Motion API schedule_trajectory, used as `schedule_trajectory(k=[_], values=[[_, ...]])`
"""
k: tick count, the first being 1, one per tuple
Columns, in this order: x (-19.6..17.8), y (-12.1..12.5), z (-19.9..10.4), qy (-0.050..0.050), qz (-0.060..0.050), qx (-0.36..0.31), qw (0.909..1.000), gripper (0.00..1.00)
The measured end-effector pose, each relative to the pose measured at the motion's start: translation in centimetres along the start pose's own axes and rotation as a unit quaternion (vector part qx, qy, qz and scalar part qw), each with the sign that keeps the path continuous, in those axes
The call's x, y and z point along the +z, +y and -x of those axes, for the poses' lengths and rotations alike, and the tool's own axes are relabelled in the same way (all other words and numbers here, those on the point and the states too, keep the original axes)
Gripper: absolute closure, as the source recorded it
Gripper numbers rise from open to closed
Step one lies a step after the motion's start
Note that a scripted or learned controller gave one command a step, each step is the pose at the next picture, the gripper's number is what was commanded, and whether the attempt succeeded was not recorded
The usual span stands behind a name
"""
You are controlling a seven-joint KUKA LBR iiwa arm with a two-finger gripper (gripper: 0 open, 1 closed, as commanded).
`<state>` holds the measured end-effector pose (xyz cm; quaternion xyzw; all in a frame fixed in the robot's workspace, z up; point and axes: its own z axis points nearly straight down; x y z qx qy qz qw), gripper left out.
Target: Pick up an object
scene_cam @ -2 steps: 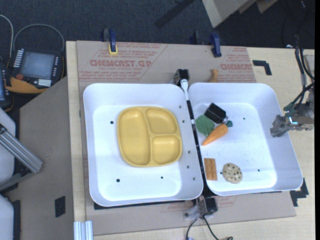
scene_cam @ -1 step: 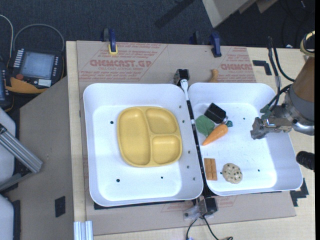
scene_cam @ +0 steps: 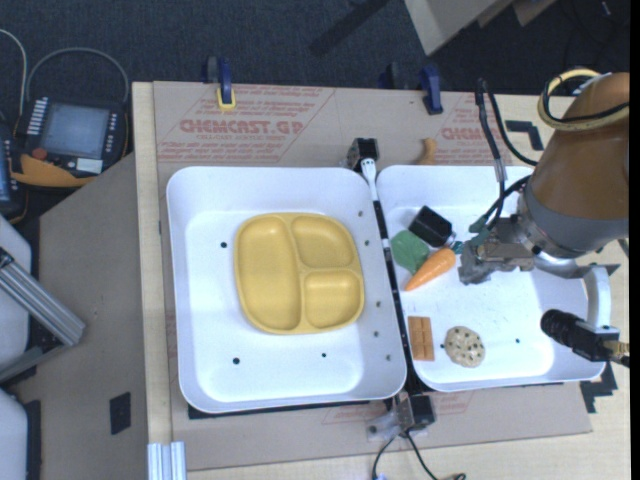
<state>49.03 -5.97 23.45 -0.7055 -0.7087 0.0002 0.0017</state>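
Looking down, I see my end effector (scene_cam: pixel 478 261) low in the right bin (scene_cam: pixel 520 363), just beside the carrot (scene_cam: pixel 430 268); I cannot tell its state. Nearby lie a green piece (scene_cam: pixel 408 248), black block (scene_cam: pixel 431 226), cookie (scene_cam: pixel 465 346) and cracker (scene_cam: pixel 421 338).
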Motion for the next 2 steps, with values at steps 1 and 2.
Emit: schedule_trajectory(k=[1, 2], values=[[-0.6, 0.5, -6.0, 0.0, 0.002, -0.002, 1.0, 1.0], [1.0, 1.3, -11.5, -0.001, 0.0, 0.0, 1.0, 1.0]])
